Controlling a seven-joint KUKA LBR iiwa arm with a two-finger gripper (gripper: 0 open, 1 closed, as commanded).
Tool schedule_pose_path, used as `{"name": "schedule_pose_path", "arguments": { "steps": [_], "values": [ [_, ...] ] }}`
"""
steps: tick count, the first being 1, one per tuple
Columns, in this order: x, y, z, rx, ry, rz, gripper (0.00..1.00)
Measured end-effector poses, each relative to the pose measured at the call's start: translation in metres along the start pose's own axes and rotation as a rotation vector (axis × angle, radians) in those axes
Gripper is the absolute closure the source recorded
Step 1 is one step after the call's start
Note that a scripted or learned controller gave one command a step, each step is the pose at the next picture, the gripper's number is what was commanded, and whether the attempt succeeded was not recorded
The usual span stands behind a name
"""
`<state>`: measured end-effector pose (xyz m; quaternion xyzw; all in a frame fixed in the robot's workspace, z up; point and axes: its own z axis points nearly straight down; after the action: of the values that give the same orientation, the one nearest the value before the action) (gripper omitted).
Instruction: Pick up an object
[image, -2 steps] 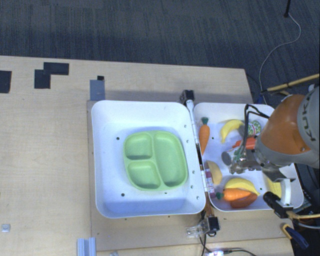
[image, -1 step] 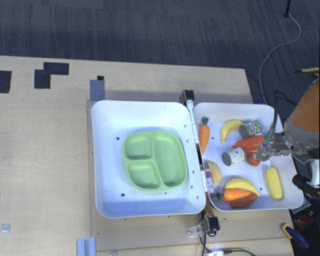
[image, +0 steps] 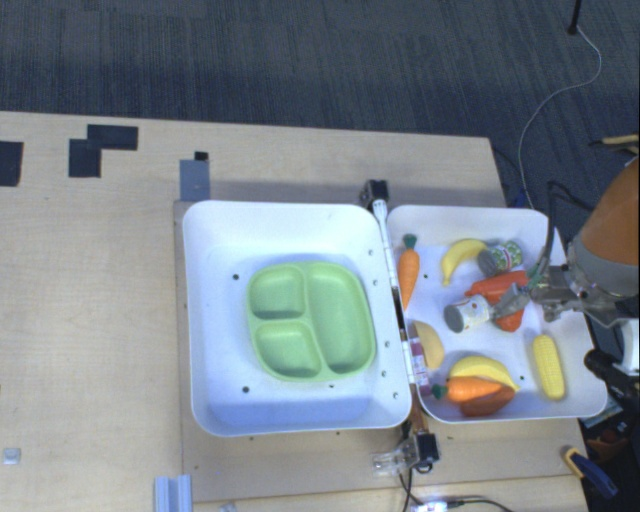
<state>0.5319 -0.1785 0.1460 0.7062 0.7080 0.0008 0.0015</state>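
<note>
The right white bin (image: 530, 222) holds toy foods. A carrot (image: 407, 274) lies at its left wall, with a yellow banana (image: 461, 256) and a grey-green can (image: 500, 257) at the back. In the middle lie a red pepper-like piece (image: 495, 285) and a small grey cylinder (image: 466, 316). My gripper (image: 522, 297) reaches in from the right and hangs low over the red piece, right beside the cylinder. I see nothing lifted off the bin floor.
A corn cob (image: 548, 366) lies at the right bin's front right. A second banana (image: 484, 371), an orange piece (image: 476, 391) and a tan piece (image: 430, 345) sit along the front left. The left bin (image: 215, 250) holds a green divided plate (image: 310, 320).
</note>
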Motion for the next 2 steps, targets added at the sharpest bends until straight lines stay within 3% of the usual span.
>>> {"name": "schedule_pose_path", "arguments": {
  "steps": [1,2],
  "values": [
    [0.023,-0.019,0.059,-0.005,-0.002,0.002,0.00],
    [0.023,-0.017,0.047,-0.011,-0.003,0.000,1.00]
  ]
}}
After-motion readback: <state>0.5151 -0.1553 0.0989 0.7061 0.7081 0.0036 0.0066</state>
